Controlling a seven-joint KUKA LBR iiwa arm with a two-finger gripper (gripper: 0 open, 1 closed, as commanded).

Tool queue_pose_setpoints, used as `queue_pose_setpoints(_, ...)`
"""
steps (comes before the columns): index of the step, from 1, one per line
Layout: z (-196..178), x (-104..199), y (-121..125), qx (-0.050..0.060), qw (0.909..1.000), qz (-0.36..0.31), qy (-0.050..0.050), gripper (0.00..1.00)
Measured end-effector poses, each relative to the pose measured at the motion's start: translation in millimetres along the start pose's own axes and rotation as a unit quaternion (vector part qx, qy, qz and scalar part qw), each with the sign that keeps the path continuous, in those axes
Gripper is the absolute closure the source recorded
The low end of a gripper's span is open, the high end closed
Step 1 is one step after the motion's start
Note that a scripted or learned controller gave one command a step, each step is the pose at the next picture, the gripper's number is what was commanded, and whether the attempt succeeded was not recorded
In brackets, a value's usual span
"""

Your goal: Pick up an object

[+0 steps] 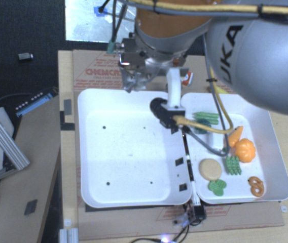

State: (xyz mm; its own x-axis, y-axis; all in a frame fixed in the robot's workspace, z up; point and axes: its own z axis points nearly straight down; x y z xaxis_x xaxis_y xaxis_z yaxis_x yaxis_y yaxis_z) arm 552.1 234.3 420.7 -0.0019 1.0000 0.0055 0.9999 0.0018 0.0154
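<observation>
Seven small objs lie in the right bin (264,133). The gripper (134,82) hangs over the back edge of the left bin (123,151), nr its back-right corner, so every candidate lies twd the view's right and front of it, across the divide btwn the bins. Nearest is the green ridged piece (205,118), in the back-left part of the right bin, long axis approx. parallel to that bin's back edge. Beyond it an orange carrot (237,133) sits just beside an orange ball (245,150). Then come a green comb-like piece (232,164), beige disc (210,169), green leaf (217,187) and pretzel (256,186) nr the front-right corner. The wrist partly masks the gripper, so wide or narrow can't be told. Nothing shows in its grasp, so it's prob. empty. The next move likely needs a sideways shift over the right bin before any descent.
</observation>
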Motion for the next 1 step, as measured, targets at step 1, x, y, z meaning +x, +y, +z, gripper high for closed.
queue_pose_setpoints(1,-121.3,0.5,-30.5,0.001,1.0000,-0.001,0.001,1.00)
